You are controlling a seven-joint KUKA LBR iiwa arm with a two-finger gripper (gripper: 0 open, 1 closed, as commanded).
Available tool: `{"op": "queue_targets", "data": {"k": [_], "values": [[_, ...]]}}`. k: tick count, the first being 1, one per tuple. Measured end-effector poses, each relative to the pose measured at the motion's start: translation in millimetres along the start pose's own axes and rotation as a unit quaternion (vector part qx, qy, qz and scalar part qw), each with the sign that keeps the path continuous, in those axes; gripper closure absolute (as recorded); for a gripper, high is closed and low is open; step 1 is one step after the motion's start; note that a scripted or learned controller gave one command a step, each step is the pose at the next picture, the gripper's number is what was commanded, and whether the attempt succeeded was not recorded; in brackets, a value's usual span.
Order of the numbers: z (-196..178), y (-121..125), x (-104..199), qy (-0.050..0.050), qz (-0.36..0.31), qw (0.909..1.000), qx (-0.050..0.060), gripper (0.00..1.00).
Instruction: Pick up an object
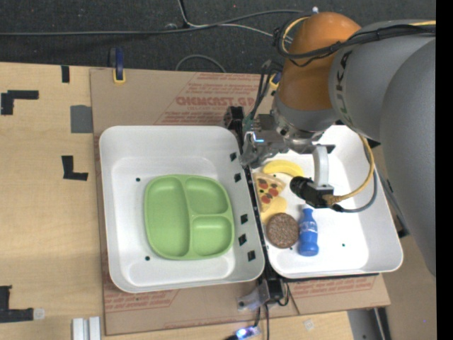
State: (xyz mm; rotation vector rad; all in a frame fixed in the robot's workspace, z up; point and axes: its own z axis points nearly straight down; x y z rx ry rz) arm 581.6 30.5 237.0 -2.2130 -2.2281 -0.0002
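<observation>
The banana (283,167), a yellow curve in the upper left part of the right bin (368,257), looks to me like the nearest candidate for the pick. From the fixed overhead camera, I see it lying just below the arm's wrist, with its long axis running roughly left to right across the frame, bowed upward. The pincer (263,146) sits at the inner edge of the right bin, close to the seam between the two bins; the banana lies just beside it, towards the lower right. I cannot tell how the pincer stands, since the orange band and grey wrist housing cover it from above, and I see nothing that I could call held.

Counting what is in the right bin: one banana, one pizza slice (267,188) just below and left of the banana, one brown round cookie (282,229) lower down, and one blue bottle (308,232) touching or just beside the cookie on its right. All four cluster along the bin's left side. The left bin (120,154) carries one green divided plate (188,216) with three compartments. Both bins rest on a cardboard sheet on the worktop (42,218).

My judgement is that a short shift down and right would bring the pincer over the banana.
</observation>
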Motion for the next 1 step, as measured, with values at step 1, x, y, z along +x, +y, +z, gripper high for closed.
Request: {"op": "queue_targets", "data": {"k": [1], "values": [[14.3, 1.1, 57.0, 0.000, 0.000, 1.0000, 0.001, 1.00]]}}
